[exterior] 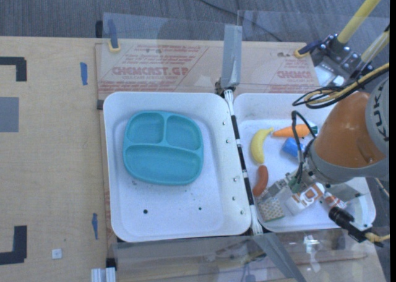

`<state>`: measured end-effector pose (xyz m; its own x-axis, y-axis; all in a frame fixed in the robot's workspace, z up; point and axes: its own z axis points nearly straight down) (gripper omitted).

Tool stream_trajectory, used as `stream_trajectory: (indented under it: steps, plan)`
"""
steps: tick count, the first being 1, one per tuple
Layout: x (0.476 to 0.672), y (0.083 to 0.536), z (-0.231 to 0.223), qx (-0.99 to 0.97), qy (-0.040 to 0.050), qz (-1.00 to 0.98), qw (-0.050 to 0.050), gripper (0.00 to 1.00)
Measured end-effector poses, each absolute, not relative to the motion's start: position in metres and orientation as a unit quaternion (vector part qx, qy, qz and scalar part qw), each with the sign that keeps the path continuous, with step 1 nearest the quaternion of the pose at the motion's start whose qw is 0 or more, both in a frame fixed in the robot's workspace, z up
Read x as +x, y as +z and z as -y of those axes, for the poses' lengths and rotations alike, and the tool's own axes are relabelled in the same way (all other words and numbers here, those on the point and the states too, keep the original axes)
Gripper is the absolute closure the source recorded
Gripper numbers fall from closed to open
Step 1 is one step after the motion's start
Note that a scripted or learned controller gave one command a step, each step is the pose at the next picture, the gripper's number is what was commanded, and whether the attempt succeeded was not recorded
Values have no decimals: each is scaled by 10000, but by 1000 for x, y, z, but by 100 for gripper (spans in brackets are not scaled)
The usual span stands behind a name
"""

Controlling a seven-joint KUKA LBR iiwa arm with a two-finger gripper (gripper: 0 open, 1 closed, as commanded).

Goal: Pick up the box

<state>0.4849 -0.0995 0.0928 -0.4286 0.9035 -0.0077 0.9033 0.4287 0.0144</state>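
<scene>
Two white bins sat side by side on the bench, w/ a hinged divider btwn them. The left bin point(117, 169) held a teal divided plate point(163, 148), lying flat toward its far-left part.

The right bin point(272, 109) held everything else. A banana point(259, 144) lay near the divider, approx. mid-bin, w/ a brown-red sausage point(260, 180) just on its near side. An orange carrot point(293, 131) lay to the right of the banana's far tip, and a small blue item point(291, 146) sat just on the carrot's near side.

The box point(270, 208), speckled grey-tan, lay tilted in the near-left corner of the right bin, close to the divider and just past the sausage's near end. A white-and-orange packet point(307, 196) lay to its right.

The arm point(349, 135) came in from the right, its orange band over the right bin's right half, cables looping above it. The gripper point(291, 187) was low in the bin, btwn the box and the packet, right beside the box's far-right edge. Whether it touched the box couldn't be made out. Gripper state: can't tell, too much clutter and blur at the tip to read wide vs. narrow, and nothing was clearly seen held.
</scene>
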Motion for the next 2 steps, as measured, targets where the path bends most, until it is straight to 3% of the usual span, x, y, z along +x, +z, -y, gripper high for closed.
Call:
stream_trajectory:
  steps: [1, 2]
  plan:
    - [483, 92, 100, 5663, 44, -8242, 47, 0]
    - [486, 93, 99, 5225, 38, -8526, 86, 0]
